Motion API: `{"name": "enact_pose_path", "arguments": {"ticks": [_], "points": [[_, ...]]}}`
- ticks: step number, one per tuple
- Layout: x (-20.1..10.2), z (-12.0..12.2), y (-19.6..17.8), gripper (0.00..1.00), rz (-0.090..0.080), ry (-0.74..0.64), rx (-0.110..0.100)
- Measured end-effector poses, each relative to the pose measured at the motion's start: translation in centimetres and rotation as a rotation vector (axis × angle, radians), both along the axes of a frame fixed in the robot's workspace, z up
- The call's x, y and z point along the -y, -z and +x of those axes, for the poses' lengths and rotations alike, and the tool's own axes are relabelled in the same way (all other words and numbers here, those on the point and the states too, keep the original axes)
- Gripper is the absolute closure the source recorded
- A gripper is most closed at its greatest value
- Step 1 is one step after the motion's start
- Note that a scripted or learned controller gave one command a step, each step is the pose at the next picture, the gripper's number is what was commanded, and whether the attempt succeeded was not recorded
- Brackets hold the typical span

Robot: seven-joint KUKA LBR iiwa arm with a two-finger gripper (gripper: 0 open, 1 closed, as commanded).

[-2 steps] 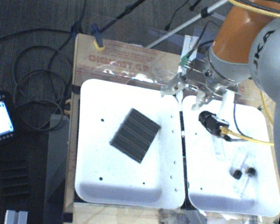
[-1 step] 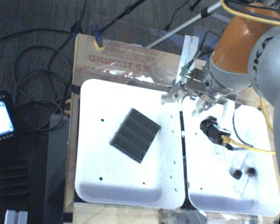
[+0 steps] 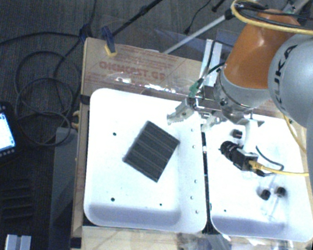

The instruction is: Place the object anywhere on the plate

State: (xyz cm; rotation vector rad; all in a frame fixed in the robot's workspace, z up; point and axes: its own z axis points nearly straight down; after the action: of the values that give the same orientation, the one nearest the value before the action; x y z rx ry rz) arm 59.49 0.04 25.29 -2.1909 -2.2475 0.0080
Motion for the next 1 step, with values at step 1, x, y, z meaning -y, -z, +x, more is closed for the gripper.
{"name": "enact_pose_path", "arguments": {"ticks": [1], "points": [[1.40,-0.46,0.69,0.00,0.000,-0.002,0.000]]}}
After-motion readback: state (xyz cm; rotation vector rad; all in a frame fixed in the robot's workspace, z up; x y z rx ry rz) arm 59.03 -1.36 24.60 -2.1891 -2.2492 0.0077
